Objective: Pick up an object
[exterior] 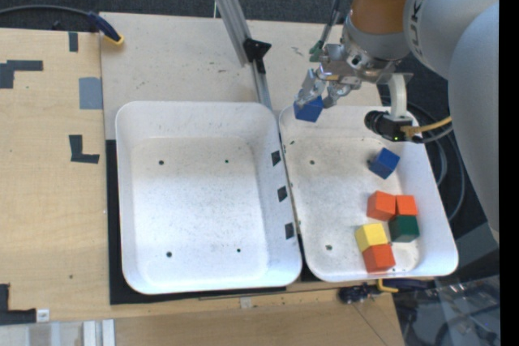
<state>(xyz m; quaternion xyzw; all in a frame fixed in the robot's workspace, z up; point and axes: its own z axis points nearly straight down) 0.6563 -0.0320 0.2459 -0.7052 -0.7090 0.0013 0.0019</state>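
1. Gripper (318, 97): above the right bin's (340, 271) far left corner; fingers closed on a blue cube (308, 111), held clear of the floor, tilted corner-down; no long axis.
2. Right bin: second blue cube (383, 163) mid-right; orange (381, 205), green (405, 228), yellow (371, 236) cubes clustered near corner; left half open.
3. Left bin (138, 198): floor bare.

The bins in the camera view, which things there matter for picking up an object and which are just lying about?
Part of the job:
gripper, with a blue block between its fingers
right bin

Just lying about:
second blue block
two orange blocks, yellow block, green block, red block
left bin
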